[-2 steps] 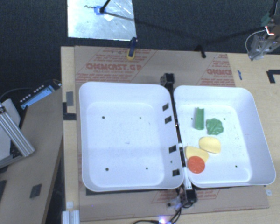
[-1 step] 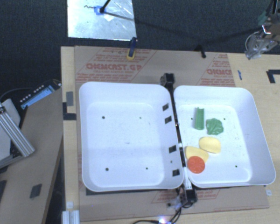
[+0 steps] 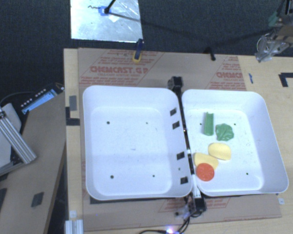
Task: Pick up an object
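Note:
The right bin (image 3: 263,130) holds several small items. A green stick (image 3: 208,123) lies upright near its middle, with a green leafy piece (image 3: 224,131) just to its right. Below them rest a pale yellow oval (image 3: 219,151), a yellow flat piece (image 3: 203,159) and a red disc (image 3: 205,172) close to the bin's left wall. My gripper (image 3: 273,40) hangs at the top right, beyond the bin's far edge and well away from all the items.
The left bin (image 3: 102,111) sits beside the right one, joined by a black hinge strip (image 3: 181,140). Both rest on a cardboard sheet (image 3: 122,67). A shiny metal plate (image 3: 105,13) lies behind, and an aluminium rail (image 3: 10,130) stands at the left.

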`<action>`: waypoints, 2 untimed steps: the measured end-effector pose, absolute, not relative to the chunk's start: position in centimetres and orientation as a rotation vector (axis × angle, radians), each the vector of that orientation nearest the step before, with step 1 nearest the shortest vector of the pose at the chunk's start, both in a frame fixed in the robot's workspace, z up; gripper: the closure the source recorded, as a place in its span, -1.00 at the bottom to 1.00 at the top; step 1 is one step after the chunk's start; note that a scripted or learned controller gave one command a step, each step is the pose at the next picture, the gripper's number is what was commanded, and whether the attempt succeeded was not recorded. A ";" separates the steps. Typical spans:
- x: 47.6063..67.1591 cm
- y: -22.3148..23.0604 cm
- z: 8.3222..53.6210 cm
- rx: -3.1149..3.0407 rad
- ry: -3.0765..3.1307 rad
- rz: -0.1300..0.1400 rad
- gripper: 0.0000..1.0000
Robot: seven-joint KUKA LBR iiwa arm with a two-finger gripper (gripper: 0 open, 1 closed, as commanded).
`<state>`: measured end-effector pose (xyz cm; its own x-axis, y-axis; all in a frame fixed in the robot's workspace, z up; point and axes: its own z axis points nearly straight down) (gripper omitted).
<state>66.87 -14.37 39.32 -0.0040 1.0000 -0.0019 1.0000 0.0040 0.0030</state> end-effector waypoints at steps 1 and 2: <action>66.9 -13.7 39.2 2.215 2.224 0.002 1.00; 66.9 -12.6 39.5 2.214 2.224 0.002 1.00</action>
<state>66.89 -12.58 39.49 -0.0047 1.0000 -0.0016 1.0000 0.0047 0.0033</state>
